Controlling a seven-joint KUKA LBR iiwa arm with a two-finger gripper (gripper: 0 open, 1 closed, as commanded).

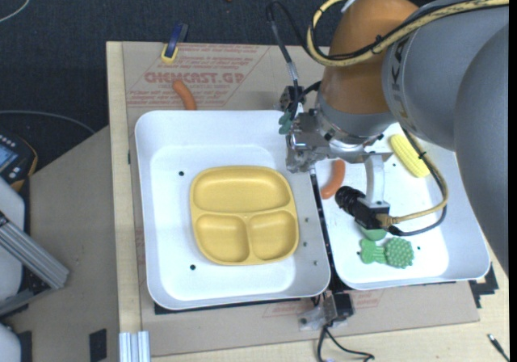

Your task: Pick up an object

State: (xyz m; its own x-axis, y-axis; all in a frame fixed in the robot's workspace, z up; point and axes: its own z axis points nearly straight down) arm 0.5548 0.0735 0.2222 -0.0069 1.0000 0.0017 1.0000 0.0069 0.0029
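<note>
Orange sausage (332,179): it lies in the right bin (452,259), tilted, close to the wall that this bin shares with the left bin (161,158). Its upper end goes under the wrist.
Gripper (300,152): it is low over the shared wall, just beside the sausage. The wrist hides it, so I cannot tell if it is wide or narrow. I see nothing held in it.
Other things in right bin: a yellow corn cob (408,154) is on the far side and a green broccoli toy (388,253) is toward the front. Both are apart from the gripper.
Left bin content: a yellow divided plate (242,215) is in the middle.
Risk, aim: the gripper seems to stand more over the wall than over the sausage. If it goes down here, it may hit the rim or close on nothing.
Risk, slipping: the sausage looks round and smooth. A grip that is off its middle may make it roll away or squeeze out.
Risk, wall: the sausage is near the wall, so there may be little room on that side, and it may be pushed and not taken.
Risk, plate: the plate edge is near the same wall on the other side. A drift that way could touch the plate.
</note>
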